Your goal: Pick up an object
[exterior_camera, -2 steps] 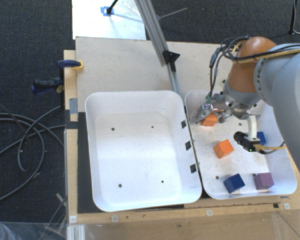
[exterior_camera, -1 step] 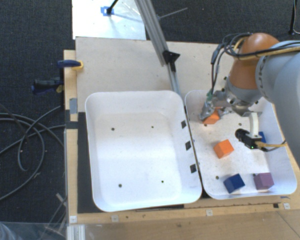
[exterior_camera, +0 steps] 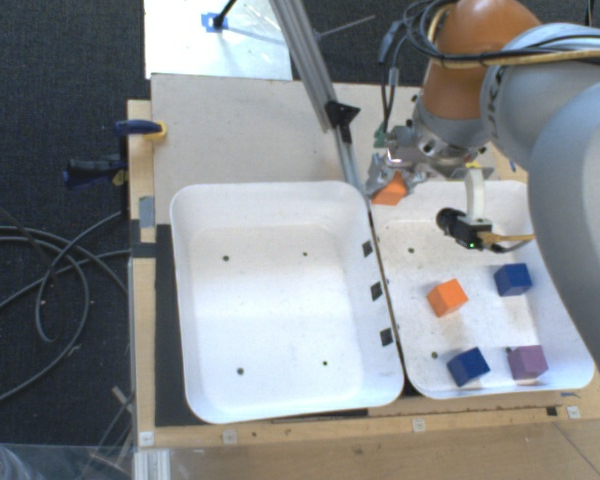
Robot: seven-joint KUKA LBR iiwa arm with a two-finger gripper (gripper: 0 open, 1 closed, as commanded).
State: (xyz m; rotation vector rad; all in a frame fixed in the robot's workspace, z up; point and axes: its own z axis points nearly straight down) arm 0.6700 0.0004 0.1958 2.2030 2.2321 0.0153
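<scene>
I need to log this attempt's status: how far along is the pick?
Done: the gripper has reached the right bin's far left corner, at an orange block. In hand: unclear, the block shows just under the gripper, but a grip can't be confirmed. Left: lifting something clear. The other orange block, two blue blocks and purple block lie untouched.

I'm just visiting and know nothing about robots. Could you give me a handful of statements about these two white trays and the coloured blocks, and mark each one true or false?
1. The right bin holds two blue blocks, one at and one at. True.
2. The purple block lies in the left bin. False: it sits in the right bin, near the front edge.
3. An orange block lies on the right bin's floor. True.
4. The gripper hovers over the left bin's middle. False: it is at the back left corner of the right bin, with a second orange object at its tip.
5. A green block lies beside the blue ones. False: the blocks seen are orange, blue and purple.
</scene>
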